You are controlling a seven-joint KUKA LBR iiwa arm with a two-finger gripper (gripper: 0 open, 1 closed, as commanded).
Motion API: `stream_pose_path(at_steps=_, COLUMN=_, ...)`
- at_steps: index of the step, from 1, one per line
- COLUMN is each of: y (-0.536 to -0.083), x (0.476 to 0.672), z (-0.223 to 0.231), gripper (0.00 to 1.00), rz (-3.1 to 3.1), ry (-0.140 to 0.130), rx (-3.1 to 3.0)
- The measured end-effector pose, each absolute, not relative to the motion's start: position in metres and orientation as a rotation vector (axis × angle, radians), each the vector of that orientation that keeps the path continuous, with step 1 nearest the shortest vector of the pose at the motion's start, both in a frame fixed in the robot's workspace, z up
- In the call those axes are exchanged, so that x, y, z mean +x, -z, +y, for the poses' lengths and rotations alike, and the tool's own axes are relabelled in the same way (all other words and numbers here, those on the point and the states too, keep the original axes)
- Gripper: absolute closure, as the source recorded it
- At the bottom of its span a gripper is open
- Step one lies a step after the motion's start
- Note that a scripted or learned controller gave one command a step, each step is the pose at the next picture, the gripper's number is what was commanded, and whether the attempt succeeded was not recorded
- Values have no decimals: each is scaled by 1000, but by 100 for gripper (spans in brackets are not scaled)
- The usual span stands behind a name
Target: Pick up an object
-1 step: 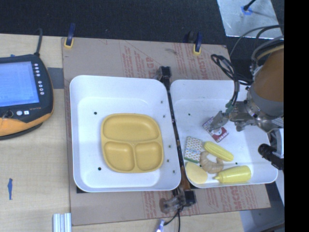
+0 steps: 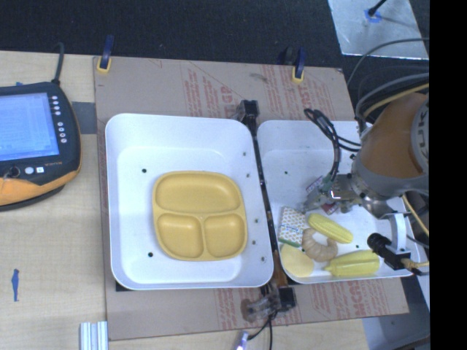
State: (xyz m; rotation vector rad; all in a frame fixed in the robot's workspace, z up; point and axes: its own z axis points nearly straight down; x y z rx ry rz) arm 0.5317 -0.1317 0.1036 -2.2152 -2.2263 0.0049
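1. Clutter sits in the near part of the right shallow white bin: a yellow corn-like plastic piece, a longer yellow-green plastic piece nearer the front wall, a beige ring-shaped item between them, a pale yellow round disc at the front left, and a small patterned square packet beside the dividing wall.
2. The left white bin carries a yellow three-compartment plastic tray, well apart from the arm.
3. The gripper hangs low over the right bin, just above the corn-like piece; whether it is parted or closed cannot be told, since the grey wrist and cables crowd it.
4. Nothing visibly sits in the gripper, so the pick appears not yet made.
5. The corn-like piece seems the likeliest target, being nearest.
6. To do this well, the descent should centre across that piece's narrow width, because its rounded, smooth sides could squirt out of an off-centre squeeze.
7. The ring touches or nearly touches it, so a straight vertical approach likely avoids nudging the neighbours.
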Motion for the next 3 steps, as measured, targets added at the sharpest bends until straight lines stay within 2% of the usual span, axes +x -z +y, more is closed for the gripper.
stream_pose_path(at_steps=1, y=-92, x=579, z=-122, gripper=0, rz=-2229, ry=-5, rx=-2212)
stream_pose_path(at_steps=2, y=-102, x=579, z=-123, gripper=100, rz=-2230, ry=-9, rx=-2210)
stream_pose_path(at_steps=3, y=-192, x=584, z=-45, gripper=100, rz=-2226, ry=-2, rx=-2214)
